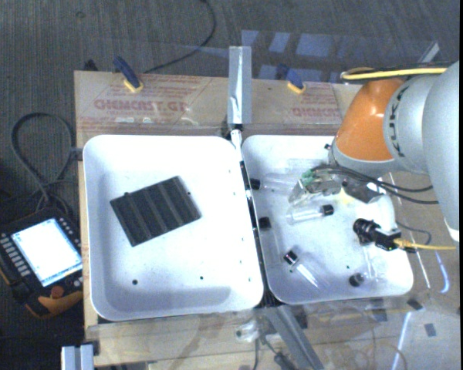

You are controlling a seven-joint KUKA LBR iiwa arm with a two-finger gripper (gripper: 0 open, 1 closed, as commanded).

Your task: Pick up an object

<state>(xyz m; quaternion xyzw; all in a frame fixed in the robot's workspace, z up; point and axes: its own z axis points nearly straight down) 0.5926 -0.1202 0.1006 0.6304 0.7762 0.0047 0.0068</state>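
Observation:
A black ribbed rectangular pad (155, 209) lies flat in the left white bin (100, 284). Several small items lie in the right white bin (278, 284). One is a clear tube with a black cap (310, 211). Another is a clear pointed piece with a black end (298, 267). A small black bit (356, 280) rests near the front right. My gripper (315, 185) hangs below the orange band (369, 122), low over the back middle of the right bin and just above the capped clear tube.
A black connector on a yellow cable (375, 235) hangs over the right bin's right side. A metal post (238, 91) stands behind the divide between the bins. Blue-handled clamps (127, 74) grip the back board. A tablet-like pendant (38, 254) lies left of the bench.

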